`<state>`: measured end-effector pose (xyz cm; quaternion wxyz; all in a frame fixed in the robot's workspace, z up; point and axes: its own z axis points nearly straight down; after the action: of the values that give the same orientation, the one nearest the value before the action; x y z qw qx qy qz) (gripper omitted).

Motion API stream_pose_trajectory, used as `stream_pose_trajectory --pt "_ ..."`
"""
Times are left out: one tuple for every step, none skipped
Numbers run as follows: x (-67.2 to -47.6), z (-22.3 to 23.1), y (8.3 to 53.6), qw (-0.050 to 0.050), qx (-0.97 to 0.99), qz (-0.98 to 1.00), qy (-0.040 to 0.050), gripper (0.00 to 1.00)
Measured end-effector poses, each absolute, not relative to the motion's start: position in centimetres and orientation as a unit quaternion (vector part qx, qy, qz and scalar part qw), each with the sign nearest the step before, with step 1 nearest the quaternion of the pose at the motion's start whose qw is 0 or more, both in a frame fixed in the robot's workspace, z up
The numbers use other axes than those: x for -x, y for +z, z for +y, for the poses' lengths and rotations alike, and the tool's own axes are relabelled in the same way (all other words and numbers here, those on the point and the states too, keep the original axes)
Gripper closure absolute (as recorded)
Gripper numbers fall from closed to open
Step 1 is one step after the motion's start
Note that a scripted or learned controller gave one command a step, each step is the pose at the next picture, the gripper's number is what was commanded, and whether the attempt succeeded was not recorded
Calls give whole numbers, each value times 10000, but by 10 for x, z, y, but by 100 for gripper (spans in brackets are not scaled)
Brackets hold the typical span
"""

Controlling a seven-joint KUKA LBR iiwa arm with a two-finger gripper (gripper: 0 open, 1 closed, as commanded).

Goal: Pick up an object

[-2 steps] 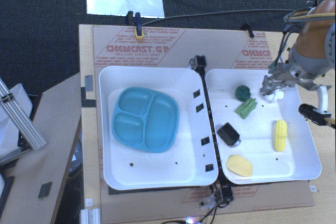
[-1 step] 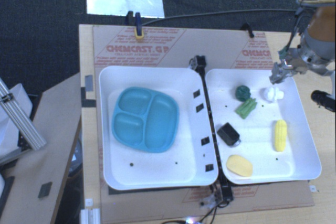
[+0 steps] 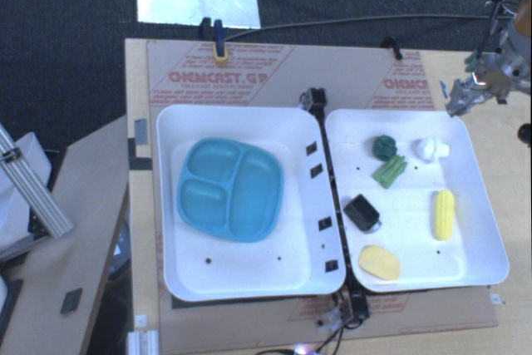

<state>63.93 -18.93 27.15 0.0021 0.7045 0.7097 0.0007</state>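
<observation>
Nearest the camera in the right bin (image 3: 486,266) lies a pale yellow, rounded piece that looks like a toy potato or lemon (image 3: 379,263), close to the front wall and near the divide between the two bins. Just behind it, a small black box-shaped object (image 3: 362,213) sits tilted beside the inner wall. To its right, a yellow toy corn cob (image 3: 444,214) lies lengthwise, well apart from both. Farther back, a light green toy vegetable stalk (image 3: 390,171) lies at a slant, touching or almost touching a dark green rounded piece (image 3: 384,147) just behind it. A small white object (image 3: 431,149) rests near the far wall, to the right of the dark green piece. In the left bin (image 3: 170,262), a blue divided plate (image 3: 229,189) with three compartments lies flat. Beyond the right bin's far right corner, the gripper (image 3: 462,99) hangs over the bench, apart from every object; whether its fingers are spread or closed cannot be told at this angle, and nothing is seen between them.
</observation>
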Motion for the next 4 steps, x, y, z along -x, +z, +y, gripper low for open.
stream_pose_trajectory --pt "-643 -131 253 -17 -7034 7108 -3 100" --pt "-646 -75 255 -15 -7032 7110 1 100" --pt "-655 -24 255 -11 -7033 7109 -1 100" --pt "-656 20 239 -16 -7037 7105 -9 100"
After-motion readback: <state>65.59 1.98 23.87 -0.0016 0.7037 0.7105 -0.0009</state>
